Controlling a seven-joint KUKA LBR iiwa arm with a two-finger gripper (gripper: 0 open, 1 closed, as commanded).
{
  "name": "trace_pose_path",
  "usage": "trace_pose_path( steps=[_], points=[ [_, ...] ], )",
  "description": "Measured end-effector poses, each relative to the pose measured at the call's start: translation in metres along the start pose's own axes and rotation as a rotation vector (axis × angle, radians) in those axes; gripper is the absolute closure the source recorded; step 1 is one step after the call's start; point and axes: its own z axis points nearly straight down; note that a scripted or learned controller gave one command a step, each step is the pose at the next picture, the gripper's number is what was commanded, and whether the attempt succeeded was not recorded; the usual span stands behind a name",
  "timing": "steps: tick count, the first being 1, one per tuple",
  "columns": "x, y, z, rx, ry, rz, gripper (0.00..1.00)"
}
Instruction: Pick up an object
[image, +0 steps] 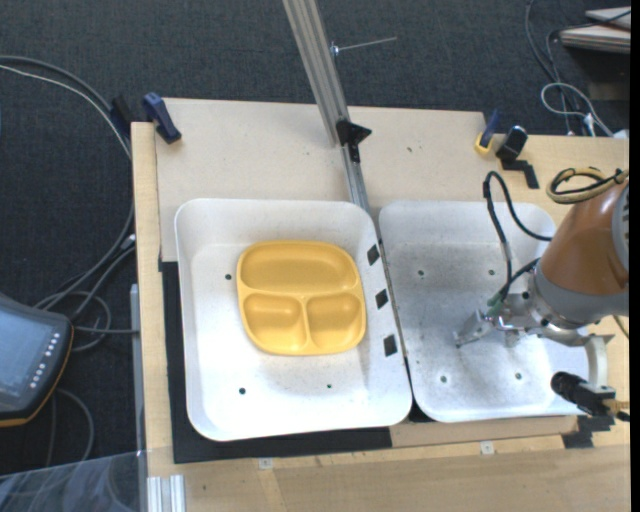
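Note:
A yellow plate with three compartments lies flat in the middle of the left white bin. My gripper is low over the floor of the right white bin, near that bin's centre and pointing left. It is well to the right of the plate, past the wall between the bins. The grey arm with its orange band reaches in from the right edge.
A slanted metal pole comes down to the seam between the bins, where black clips sit. Blue clamps hold the bench's back corners. Cables hang beside the arm. A pendant lies off the bench at left.

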Motion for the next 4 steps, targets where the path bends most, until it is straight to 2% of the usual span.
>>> trace_pose_path(
  steps=[1, 3, 4],
  points=[
    [0.0, 0.002, -0.014, -0.008, -0.002, -0.001, 1.0],
    [-0.002, 0.0, -0.104, -0.013, -0.005, -0.002, 1.0],
    [-0.009, 0.005, -0.165, -0.016, -0.007, -0.002, 1.0]
  ],
)
